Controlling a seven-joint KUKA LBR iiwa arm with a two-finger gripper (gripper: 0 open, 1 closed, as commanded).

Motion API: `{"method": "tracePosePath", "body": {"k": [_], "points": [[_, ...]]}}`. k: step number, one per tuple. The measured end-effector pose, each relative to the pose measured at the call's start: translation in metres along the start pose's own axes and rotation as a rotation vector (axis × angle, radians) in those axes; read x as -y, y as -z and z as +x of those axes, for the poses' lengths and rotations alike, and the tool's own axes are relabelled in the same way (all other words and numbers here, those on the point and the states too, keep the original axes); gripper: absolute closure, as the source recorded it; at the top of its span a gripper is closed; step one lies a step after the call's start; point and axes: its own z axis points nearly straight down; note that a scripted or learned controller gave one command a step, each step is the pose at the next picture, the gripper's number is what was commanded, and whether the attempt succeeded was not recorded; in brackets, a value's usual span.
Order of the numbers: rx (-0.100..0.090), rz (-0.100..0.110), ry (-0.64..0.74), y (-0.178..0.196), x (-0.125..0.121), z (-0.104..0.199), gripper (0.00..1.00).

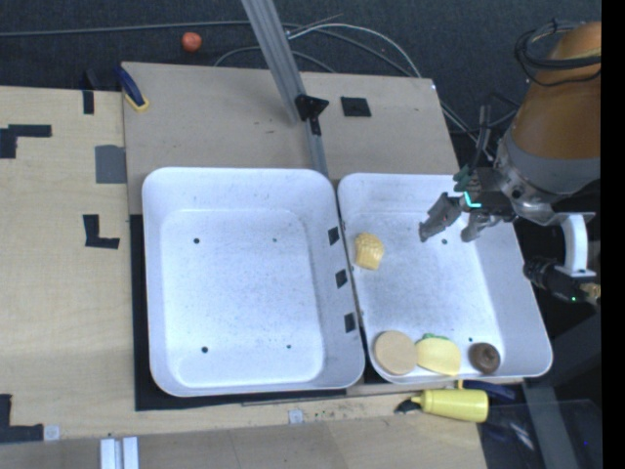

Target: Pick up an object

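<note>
In the camera view we see the gripper hovering over the far right part of the right bin, its fingers apart with nothing between them. A crumpled yellow object lies near that bin's left wall, well apart from the gripper. Along its near edge we find a tan disc, a yellow-green piece and a small brown object; the left bin sits alongside.
</note>
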Motion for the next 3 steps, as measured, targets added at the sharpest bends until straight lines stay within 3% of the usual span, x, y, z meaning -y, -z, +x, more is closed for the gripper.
{"method": "tracePosePath", "body": {"k": [1,3], "points": [[0.0,0.0,0.0,0.0,0.0,0.0,0.0],[-0.001,0.006,-0.001,-0.122,0.006,-0.005,0.0]]}}
